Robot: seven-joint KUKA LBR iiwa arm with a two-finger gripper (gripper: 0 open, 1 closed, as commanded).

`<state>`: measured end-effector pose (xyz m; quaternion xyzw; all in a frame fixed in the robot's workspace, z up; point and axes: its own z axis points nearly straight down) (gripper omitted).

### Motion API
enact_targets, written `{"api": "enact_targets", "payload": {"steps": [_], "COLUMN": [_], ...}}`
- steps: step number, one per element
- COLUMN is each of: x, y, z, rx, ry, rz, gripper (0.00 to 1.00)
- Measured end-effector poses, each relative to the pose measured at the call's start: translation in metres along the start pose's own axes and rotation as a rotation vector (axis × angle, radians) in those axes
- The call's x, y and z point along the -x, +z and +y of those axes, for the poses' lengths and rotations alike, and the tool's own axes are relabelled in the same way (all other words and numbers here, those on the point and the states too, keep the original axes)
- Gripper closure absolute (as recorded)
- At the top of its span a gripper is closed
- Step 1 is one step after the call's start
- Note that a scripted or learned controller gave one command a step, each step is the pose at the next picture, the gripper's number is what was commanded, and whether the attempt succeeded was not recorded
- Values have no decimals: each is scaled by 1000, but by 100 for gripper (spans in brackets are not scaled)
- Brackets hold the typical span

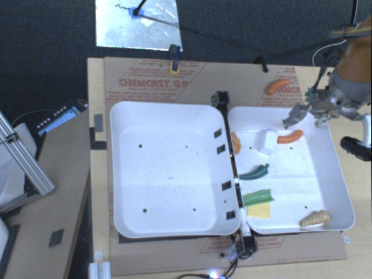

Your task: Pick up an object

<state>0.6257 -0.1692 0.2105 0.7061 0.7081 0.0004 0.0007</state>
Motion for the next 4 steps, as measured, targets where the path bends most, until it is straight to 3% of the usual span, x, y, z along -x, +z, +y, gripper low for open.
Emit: {"api": "enact_targets", "payload": {"steps": [1,2,3,4], "x": [18,17,-53,-155], "y": [127,114,126,-67], "z": [46,45,44,21], "rx": [8,5,0,10], "ry": [-4,-4,-5,-8], "rz": [-3,-3,1,3], "gripper": [0,100,100,100]}}
